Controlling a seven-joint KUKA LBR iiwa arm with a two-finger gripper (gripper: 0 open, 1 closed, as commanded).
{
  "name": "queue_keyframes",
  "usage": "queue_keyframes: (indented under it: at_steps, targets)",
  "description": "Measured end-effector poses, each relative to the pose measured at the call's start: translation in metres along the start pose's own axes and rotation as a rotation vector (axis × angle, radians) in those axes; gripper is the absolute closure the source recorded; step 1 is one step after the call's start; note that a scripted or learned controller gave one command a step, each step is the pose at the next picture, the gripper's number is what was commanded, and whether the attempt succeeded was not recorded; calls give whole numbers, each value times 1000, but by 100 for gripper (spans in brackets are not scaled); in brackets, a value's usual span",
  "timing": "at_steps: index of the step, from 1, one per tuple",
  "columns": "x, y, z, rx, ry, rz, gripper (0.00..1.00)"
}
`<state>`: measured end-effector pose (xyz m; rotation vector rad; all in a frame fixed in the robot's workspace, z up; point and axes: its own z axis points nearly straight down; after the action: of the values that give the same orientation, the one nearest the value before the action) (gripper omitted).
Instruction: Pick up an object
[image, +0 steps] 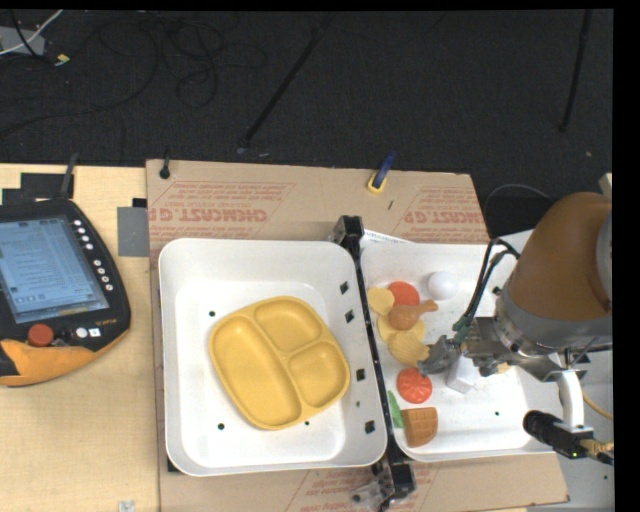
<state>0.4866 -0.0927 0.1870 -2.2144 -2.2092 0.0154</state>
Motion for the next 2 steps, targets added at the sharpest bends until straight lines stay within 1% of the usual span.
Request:
queue_keyframes:
  at_steps: [1,2]
  targets:
    - [0,3,-6,-12,-1,-2,0]
    - [0,-7,43,-9,0,-2,0]
